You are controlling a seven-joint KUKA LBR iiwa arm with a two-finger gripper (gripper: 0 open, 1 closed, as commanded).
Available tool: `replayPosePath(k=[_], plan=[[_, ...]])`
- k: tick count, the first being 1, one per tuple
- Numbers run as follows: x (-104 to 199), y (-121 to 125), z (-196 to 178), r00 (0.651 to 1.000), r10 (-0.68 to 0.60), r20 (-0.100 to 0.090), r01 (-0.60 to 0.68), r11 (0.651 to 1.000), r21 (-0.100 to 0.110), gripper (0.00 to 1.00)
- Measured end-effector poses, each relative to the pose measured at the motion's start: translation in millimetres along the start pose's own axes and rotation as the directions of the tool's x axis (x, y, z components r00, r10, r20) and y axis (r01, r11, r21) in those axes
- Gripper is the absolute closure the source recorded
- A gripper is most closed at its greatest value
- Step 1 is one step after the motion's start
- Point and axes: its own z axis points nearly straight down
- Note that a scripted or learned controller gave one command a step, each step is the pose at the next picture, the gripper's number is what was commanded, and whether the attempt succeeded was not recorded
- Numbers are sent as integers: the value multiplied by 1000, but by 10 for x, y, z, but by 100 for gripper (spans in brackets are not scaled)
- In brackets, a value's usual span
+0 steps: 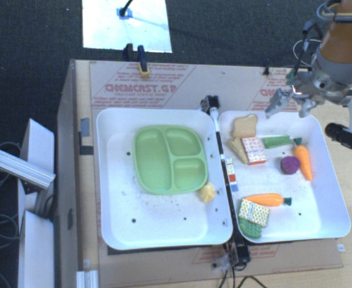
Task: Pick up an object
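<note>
Gripper (289, 105) hovers over the right bin's (337, 212) far edge, fingers spread and holding nothing. Nearest prize: the toy bread slice (245, 125), inside that bin's far-left corner, down-left of the fingers, its flat face up.

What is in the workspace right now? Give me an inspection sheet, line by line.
Surface: two white bins, left bin and right bin, on a cardboard sheet.
Job's things: right bin holds bread slice, small box, two carrots, purple piece.
Clutter: green divided tray and yellow piece in left bin.
Grippers: gripper above right bin's far edge, fingers spread, holding nothing.
Cables: at lower left.
Surroundings: dark floor, white sheet.
</note>
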Motion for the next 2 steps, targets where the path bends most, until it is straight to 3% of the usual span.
replayPosePath(k=[1, 2], plan=[[-57, -254, 1886, 1000, 2, 0, -2, 1000, 0, 0], [238, -228, 1881, 1000, 2, 2, -2, 1000, 0, 0]])
